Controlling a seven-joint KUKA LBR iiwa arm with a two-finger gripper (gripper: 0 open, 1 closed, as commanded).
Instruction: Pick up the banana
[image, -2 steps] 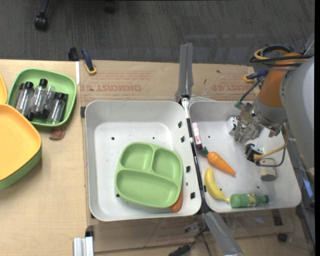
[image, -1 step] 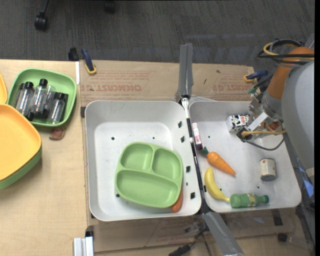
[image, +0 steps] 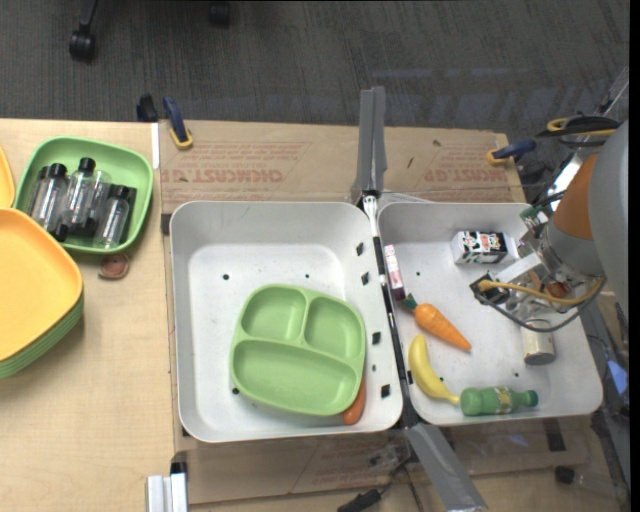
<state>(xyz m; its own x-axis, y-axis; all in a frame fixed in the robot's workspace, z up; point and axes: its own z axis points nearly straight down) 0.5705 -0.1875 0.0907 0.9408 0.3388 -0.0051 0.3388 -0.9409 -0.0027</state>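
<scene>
Lowest in the frame, along the bottom wall of the right bin (image: 590, 385), a green bottle (image: 498, 400) lies on its side, and the banana (image: 428, 370) curves up from its cap end toward the bin's left wall. Its lower tip looks to be touching or just beside the bottle, and its upper tip sits near an orange carrot (image: 442, 326) lying aslant above it. Judging by its even yellow sheen, the banana is probably a light, stiff plastic toy with a smooth, somewhat slippery skin, so it should not bruise but could squirt out of a poor hold. Across the thick middle of the curve looks the best place to close on, clear of bottle and carrot. At the right of the frame the pincer (image: 538, 338) hangs over the bin's right side among loose cables, well apart from the banana; whether it is open or closed I cannot tell. A green divided plate (image: 298, 350) rests in the left bin (image: 200, 240).
</scene>
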